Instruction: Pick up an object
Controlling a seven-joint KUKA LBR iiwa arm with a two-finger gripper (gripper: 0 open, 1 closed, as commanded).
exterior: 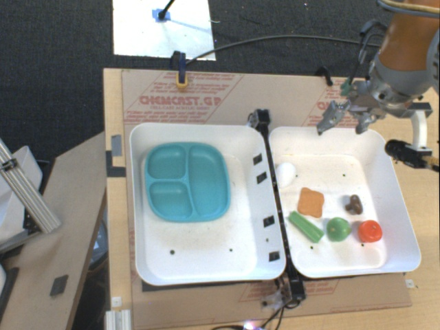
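The bench (206,91) fills the middle of the frame, a brown board printed with red lettering, with dark carpet beyond it at the top. On it sit two shallow white bins side by side, touching along a centre seam that carries small black clips. The left bin (199,253) takes the centre-left of the frame and holds a teal divided plate (186,181) with three compartments, lying flat in its upper left part. The right bin (392,198) takes the centre-right and holds all the small items.

The grey arm (407,40) with its orange band enters at the upper right corner of the frame. Its gripper (346,117) hangs over the upper rim of the right bin, the two fingers spread apart with nothing between them, well apart from the objects lower down.

A white sheet (162,18) lies on the carpet at the upper left, with a small blue mark on it.

Inside the right bin, going down in size: a green stick-shaped piece (305,226) lies slanted near the lower left, an orange square piece (311,202) just above it, a white roundish object (284,173) near the seam, a red tomato-like ball (370,232) at the lower right, a green round item (337,229) between the stick and the red ball, and a small brown lump (353,203) above them
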